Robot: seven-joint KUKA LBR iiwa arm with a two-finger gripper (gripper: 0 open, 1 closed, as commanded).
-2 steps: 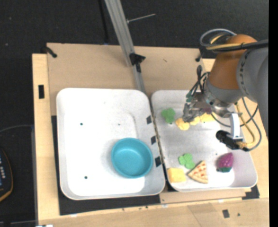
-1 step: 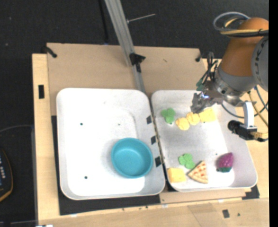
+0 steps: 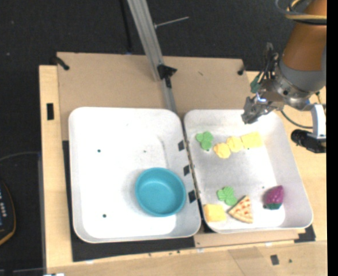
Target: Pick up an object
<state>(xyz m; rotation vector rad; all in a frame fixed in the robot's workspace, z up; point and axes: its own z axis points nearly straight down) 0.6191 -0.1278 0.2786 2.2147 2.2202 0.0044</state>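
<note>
The gripper (image 3: 253, 115) is hanging over the upper edge of the right bin (image 3: 292, 171), at about one o'clock from that bin's centre, and nothing is showing between its tips. Whether it is open or closed I cannot tell — the tool is dark and small from this angle.

The task names no particular object, so any piece in the right bin is serving as a candidate. Nearest the gripper, at roughly six o'clock from it, a yellow block (image 3: 251, 140) is lying beside two rounded yellow pieces (image 3: 228, 147), which are touching one another; a green leafy piece (image 3: 204, 140) is sitting near them at nine o'clock. Along the bin's lower edge are lying a second green piece (image 3: 226, 195), a yellow cube (image 3: 215, 213), a toy pizza slice (image 3: 242, 210) and a purple fruit (image 3: 274, 196). In the left bin (image 3: 99, 131) a blue bowl (image 3: 160, 191) is resting at about five o'clock from its centre.

By my reading, the arm is in the approach step — positioned above the bin, not yet down on anything. The next move is calling for a short shift toward six o'clock, a descent over the yellow block, and a closing across its narrower sides. The neighbouring yellow pieces are crowding its nine o'clock side, so a finger could be landing on them.
</note>
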